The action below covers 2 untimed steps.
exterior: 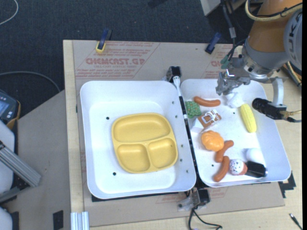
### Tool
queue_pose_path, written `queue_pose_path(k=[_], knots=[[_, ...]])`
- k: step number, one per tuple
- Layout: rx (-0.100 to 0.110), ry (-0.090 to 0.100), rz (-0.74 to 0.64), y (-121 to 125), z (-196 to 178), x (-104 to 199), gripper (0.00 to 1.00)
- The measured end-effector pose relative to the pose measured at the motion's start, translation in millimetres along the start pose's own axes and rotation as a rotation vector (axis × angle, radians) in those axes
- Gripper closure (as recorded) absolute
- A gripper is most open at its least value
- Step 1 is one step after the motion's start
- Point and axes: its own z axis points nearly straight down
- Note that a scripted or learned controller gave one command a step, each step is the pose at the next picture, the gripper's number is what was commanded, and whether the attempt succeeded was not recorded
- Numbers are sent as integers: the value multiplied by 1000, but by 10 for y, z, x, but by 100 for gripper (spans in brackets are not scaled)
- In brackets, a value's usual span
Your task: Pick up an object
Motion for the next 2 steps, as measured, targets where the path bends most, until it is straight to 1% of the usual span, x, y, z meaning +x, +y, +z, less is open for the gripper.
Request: queue_pose_path(k=[1,2], knots=[[3,-1,1,-86,135,-50,100],[-3,-1,-1,-56,22,-42,100]])
